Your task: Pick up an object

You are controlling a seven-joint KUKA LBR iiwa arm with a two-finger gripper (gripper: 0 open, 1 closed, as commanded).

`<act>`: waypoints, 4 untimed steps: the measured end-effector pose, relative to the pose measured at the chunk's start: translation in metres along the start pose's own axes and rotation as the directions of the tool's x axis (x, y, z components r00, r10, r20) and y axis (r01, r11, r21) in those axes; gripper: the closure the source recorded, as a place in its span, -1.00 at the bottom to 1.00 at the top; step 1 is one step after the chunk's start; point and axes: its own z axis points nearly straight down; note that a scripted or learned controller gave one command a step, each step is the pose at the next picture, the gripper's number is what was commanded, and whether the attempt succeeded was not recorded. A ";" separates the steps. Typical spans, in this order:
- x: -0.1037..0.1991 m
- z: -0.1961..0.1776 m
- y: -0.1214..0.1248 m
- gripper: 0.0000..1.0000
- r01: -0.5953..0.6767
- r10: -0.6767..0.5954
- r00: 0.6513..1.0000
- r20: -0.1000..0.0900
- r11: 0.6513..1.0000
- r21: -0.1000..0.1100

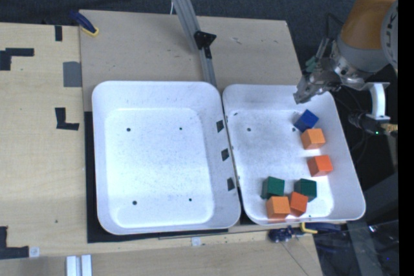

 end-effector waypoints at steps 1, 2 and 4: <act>-0.001 -0.062 0.008 1.00 0.001 -0.001 1.000 0.000 1.000 0.000; 0.040 -0.054 0.014 1.00 0.003 -0.003 1.000 -0.002 1.000 0.007; 0.154 -0.031 0.035 1.00 0.005 -0.005 1.000 -0.003 1.000 0.007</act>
